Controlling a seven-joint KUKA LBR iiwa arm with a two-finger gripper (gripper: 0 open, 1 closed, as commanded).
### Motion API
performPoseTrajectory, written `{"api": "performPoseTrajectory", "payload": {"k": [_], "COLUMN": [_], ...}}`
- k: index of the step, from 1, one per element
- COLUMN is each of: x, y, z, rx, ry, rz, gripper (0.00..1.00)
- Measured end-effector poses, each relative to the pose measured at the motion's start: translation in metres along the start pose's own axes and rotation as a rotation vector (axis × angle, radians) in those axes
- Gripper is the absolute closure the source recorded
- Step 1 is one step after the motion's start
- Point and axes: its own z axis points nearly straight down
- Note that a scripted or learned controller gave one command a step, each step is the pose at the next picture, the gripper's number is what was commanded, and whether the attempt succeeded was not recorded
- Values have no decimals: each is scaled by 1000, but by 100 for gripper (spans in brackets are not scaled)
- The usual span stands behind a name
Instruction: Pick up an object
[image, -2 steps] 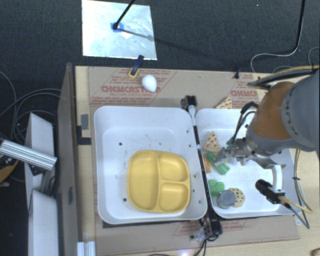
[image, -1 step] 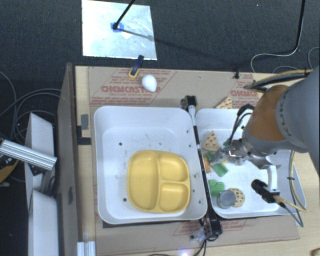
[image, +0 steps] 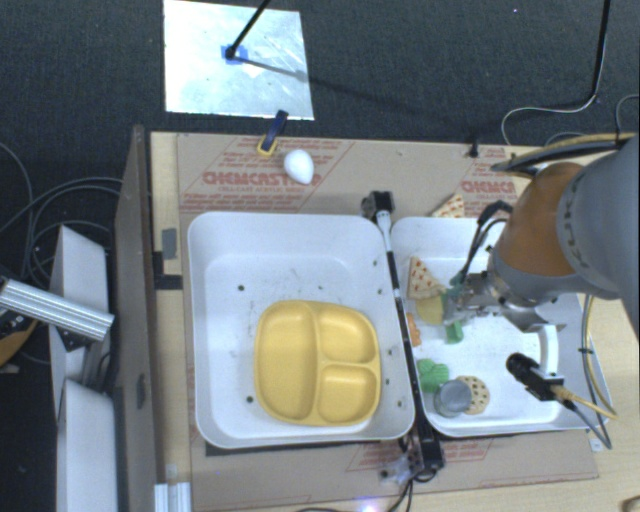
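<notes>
My gripper (image: 458, 303) is low over the left part of the right bin (image: 500, 415), with the grey arm and its orange band coming in from the right. Right by it lie a pale yellow piece (image: 430, 309) and a small green piece (image: 452, 330); I cannot tell whether either one is touched. A toy pizza slice (image: 421, 275) lies just above them by the bin's left wall. Toward the front of the bin are a green leafy toy (image: 431, 374), a grey can (image: 453, 398) and a cookie (image: 477, 392).
The left bin (image: 230, 290) holds a yellow divided plate (image: 318, 361). On the cardboard behind the bins lie a white egg (image: 298, 165), a small yellow and blue item (image: 270, 137) and another pizza slice (image: 450, 207). Cables run at the left and back right.
</notes>
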Motion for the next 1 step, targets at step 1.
{"api": "performPoseTrajectory", "payload": {"k": [1], "x": [0], "y": [0], "z": [0], "rx": [0], "ry": [0], "rz": [0], "gripper": [0]}}
